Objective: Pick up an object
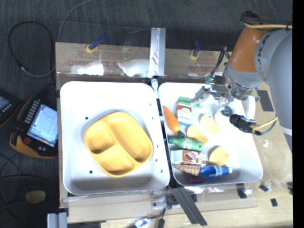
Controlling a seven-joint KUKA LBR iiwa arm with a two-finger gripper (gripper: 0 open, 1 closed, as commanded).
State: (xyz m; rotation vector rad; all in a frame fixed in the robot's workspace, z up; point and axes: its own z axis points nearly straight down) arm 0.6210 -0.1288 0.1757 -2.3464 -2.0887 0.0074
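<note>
My gripper (214,96) hangs over the far part of the right bin (251,151), just right of a small red-and-white carton with a green top (184,110). Nothing shows in its grasp. Below it lie several toys: an orange carrot (171,119), pale yellow pieces (209,124) (197,133) (218,154), a green bottle (185,143), a red-and-white packet (192,156), an ice-cream cone (186,167) and a blue bottle (216,171). The grey arm with its orange band (247,49) comes in from the upper right.
A yellow divided plate (118,142) lies in the left bin (76,103). A ridge (159,127) separates the two bins. A black cable connector (240,121) hangs off the wrist over the right bin. A handheld pendant (38,127) lies on the floor at left.
</note>
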